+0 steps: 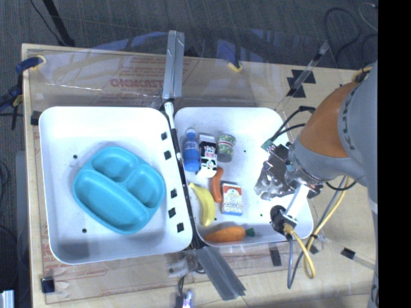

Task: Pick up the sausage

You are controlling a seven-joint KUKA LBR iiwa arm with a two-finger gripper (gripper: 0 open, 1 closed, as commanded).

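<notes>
Where bottle stands: one sausage (orange).

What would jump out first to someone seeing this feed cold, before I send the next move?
The big blue divided plate lying alone in the left bin draws the eye first. Next comes the cluster of small items on the left side of the right bin: a blue bottle, a banana, a carrot and the reddish sausage among small cartons. The gripper sits at that bin's right side, apart from the cluster.
</notes>
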